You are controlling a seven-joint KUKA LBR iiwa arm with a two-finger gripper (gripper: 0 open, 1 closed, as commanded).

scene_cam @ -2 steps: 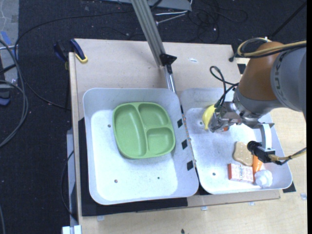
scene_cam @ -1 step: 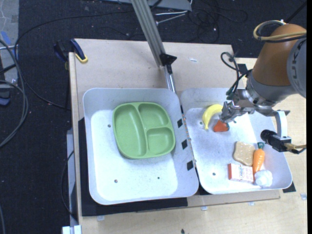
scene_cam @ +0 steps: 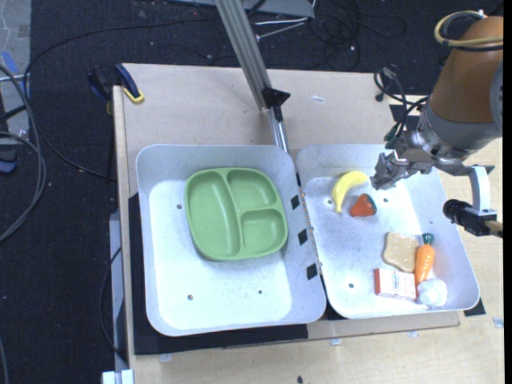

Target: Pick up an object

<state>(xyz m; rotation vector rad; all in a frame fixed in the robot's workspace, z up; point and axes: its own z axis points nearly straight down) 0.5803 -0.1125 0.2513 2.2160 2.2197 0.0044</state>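
Left bin (scene_cam: 160, 294) holds green divided plate (scene_cam: 237, 213). Right bin (scene_cam: 460, 290) holds banana (scene_cam: 347, 187), strawberry (scene_cam: 363, 206), toast (scene_cam: 400, 251), carrot (scene_cam: 424, 261), small box (scene_cam: 395, 283), white ball (scene_cam: 433, 293). End effector (scene_cam: 385, 174) just right of banana, grip state unclear.

no readable text, labels, brands or numbers anywhere

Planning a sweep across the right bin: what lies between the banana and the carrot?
In the camera view, the red strawberry sits just beside the banana, then bare bin floor, then the slice of bread touching the carrot.
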